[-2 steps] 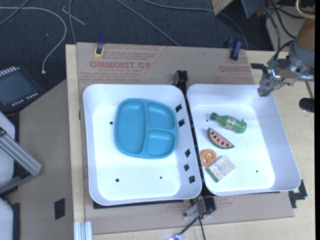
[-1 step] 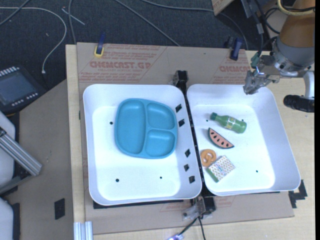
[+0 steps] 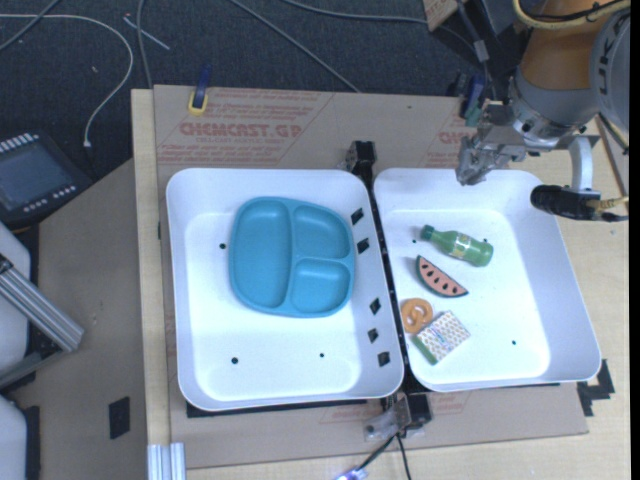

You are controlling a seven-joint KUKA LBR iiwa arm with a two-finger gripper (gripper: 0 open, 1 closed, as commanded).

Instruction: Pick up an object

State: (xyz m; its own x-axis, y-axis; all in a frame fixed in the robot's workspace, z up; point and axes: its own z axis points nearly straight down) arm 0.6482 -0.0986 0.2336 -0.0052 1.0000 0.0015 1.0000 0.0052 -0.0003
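My gripper (image 3: 474, 171) hangs over the far edge of the right bin (image 3: 560, 298), near that bin's far left corner. Whether it is released or clenched I cannot tell; the view does not resolve it, and I see nothing carried beneath it. My arm enters from the far right, the orange band (image 3: 560, 53) sitting above the grey wrist.

Inside the right bin, all contents lie in its left half, well apart from my gripper. Nearest to it is a green bottle (image 3: 458, 245), lying on its side with the cap pointing left. Just nearer is a watermelon slice (image 3: 440, 277). Nearer still is a pretzel (image 3: 416, 314), with a small checked packet (image 3: 443, 336) just beside it on the right, possibly touching.

The left bin (image 3: 200, 348) holds a blue divided plate (image 3: 292, 255), lying flat in the far central part.

Both bins rest on a cardboard sheet (image 3: 300, 118).
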